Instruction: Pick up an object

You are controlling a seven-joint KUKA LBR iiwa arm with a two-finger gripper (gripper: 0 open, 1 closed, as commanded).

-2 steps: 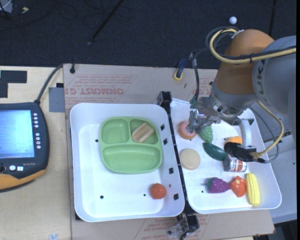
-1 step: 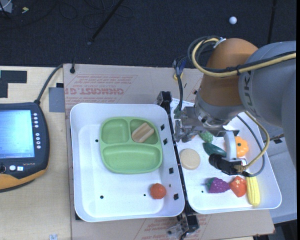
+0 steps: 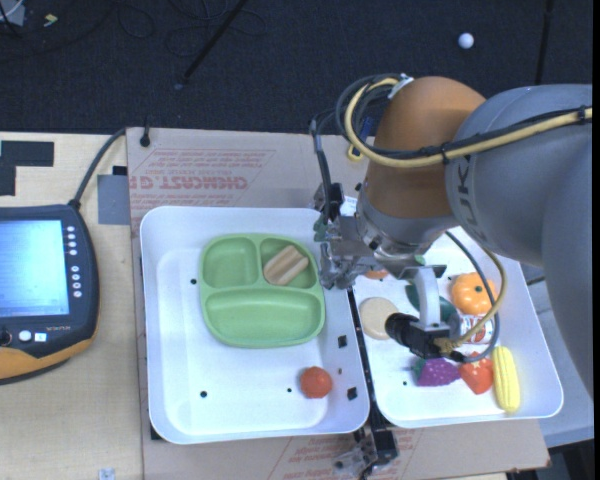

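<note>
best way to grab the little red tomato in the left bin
Take the red tomato across its middle, coming straight down from above. It looks round, so any pinch line through its centre should do, and it lies alone on the floor of the left bin, apart from the green divided plate. The bin's right wall is close, so fingers closing parallel to that wall are probably safest.

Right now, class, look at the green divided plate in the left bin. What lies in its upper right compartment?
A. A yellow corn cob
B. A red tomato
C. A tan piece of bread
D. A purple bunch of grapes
C: the tan piece of bread sits in the upper right compartment of the green divided plate, while the red tomato lies on the left bin floor below the plate.
</note>
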